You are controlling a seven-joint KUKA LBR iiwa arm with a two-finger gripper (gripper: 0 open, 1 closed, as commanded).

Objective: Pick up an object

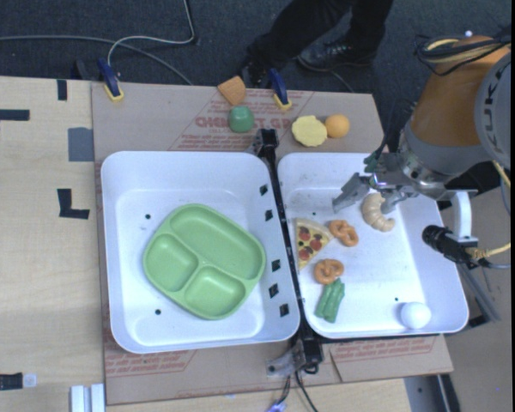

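in the right bin (429,269), the claw (369,197) hung spread open just beside a croissant (378,212); pretzels (342,232) lay near.

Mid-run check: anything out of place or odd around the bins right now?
Yes. Four toy foods lie outside the bins on the cardboard behind them: an orange wedge, a green piece, a yellow piece and a small orange ball. Nothing looks spilled or damaged in the right bin.
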